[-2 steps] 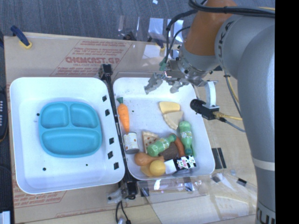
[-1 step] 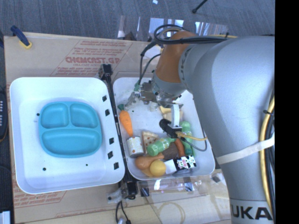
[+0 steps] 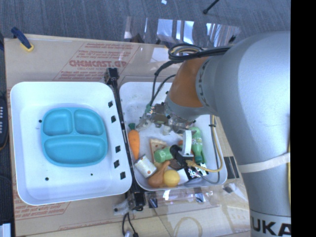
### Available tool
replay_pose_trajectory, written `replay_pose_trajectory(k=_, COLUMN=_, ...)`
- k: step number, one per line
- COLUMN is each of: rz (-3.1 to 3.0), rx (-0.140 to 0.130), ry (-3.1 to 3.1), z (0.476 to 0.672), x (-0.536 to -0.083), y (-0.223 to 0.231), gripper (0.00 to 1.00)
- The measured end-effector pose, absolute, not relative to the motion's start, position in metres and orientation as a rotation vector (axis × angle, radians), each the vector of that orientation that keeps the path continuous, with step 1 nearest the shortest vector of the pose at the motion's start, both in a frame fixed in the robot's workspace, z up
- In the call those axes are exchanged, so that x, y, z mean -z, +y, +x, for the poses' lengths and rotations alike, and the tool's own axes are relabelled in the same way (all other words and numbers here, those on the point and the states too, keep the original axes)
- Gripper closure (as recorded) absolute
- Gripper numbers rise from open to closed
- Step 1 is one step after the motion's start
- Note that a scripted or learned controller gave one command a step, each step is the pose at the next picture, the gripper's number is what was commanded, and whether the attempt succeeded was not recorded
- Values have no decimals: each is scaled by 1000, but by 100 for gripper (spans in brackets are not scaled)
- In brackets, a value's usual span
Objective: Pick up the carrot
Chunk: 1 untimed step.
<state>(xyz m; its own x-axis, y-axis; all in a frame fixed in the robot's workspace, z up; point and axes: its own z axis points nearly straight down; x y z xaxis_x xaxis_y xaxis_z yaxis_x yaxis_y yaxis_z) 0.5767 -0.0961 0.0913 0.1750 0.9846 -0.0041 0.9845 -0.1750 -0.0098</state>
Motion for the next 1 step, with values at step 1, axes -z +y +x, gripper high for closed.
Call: replay_pose_trajectory(k=1, rz=-2571, rx=-3, ry=-1800, z=477, x=-92, y=-92, gripper=0)
